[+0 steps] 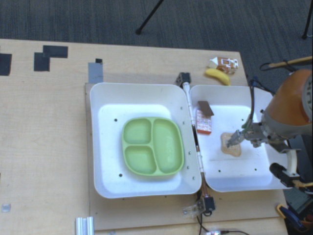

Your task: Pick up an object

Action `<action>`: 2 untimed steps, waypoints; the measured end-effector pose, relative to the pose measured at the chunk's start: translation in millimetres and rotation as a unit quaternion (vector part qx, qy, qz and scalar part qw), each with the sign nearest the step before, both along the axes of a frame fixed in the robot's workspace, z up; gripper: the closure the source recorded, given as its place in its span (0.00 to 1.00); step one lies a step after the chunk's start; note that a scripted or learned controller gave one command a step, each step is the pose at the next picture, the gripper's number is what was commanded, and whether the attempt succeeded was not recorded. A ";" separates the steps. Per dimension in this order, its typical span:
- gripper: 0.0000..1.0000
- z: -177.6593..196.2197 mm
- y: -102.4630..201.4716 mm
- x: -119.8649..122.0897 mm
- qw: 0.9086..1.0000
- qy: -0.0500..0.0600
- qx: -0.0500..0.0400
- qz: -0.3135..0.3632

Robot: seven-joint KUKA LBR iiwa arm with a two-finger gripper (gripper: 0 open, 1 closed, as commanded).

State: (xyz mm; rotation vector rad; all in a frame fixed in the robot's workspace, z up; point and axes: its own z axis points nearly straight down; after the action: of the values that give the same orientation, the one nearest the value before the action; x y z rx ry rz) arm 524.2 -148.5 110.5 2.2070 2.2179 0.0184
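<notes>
Orange-banded arm (293, 104) sits highest in the scene, reaching in from the right over the right bin (259, 180)

End effector (236, 139) hangs low at the tan lump (231, 146), fingers pointing left and down; tips sit at the lump's upper right edge. Cannot tell whether fingers are apart or together, nor whether the lump is between them — too small and dark

Tan lump: beige, rounded, irregular, perhaps a bread or pastry toy; lies flat on the bin floor, mid-right bin, well apart from the walls. Likely light and a bit soft, judging by shape

Red-and-white packet (203, 123) and brown piece (205, 108) lie near the divider, left of the lump. Green divided plate (152, 146) is in the left bin (105, 131). Banana (217, 75) is on the surface (44, 141) beyond the bins

Step in hand, by my reading: settling onto the lump for a grasp. To do it well: centre the tips over the lump's middle, not its edge; go low enough to straddle it; close before lifting; rise straight so it cannot roll out
</notes>
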 end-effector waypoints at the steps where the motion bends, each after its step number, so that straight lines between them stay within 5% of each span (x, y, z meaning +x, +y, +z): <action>1: 1.00 10.8 0.5 1.6 1.000 -0.002 0.000 0.001; 2: 0.00 10.7 0.6 1.5 1.000 -0.002 0.000 0.001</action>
State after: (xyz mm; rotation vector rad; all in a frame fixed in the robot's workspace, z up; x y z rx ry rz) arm 525.6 -147.9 121.1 2.2033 2.2184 0.0220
